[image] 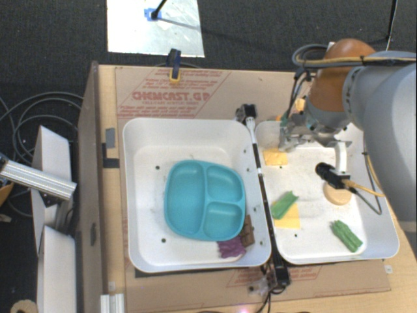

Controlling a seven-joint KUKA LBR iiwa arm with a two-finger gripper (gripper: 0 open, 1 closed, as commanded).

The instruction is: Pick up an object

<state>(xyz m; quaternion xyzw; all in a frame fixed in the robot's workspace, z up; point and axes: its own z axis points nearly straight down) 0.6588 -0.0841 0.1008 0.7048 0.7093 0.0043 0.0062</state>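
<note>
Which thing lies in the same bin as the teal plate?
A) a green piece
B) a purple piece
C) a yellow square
B: the purple piece lies beside the plate, inside the same white bin.

Dark carpet (39, 31) covers the floor around the worktop (195, 87), which is topped with red-printed cardboard. A shiny silver sheet (156, 18) lies far behind; black cables (32, 113) coil at left.
</note>
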